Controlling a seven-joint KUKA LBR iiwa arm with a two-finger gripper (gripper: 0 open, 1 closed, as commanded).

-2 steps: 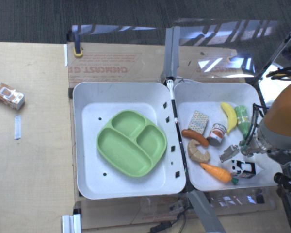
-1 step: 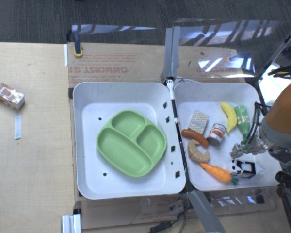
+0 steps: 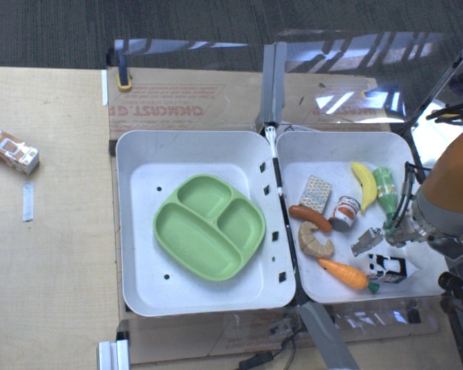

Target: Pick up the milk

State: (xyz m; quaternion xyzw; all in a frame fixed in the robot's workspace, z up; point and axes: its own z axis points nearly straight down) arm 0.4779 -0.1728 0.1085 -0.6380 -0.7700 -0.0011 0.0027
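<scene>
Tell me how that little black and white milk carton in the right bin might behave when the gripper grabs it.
The milk carton looks small and boxy, so it is probably light and fairly stiff. It seems to lie on its side, so rolling looks unlikely, though it may slide on the smooth right bin floor. The carrot lies close and could get nudged.

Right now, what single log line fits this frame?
tool over right bin, beside milk carton | milk lying in bin, not lifted | carrot left of milk | green plate in left bin
</scene>
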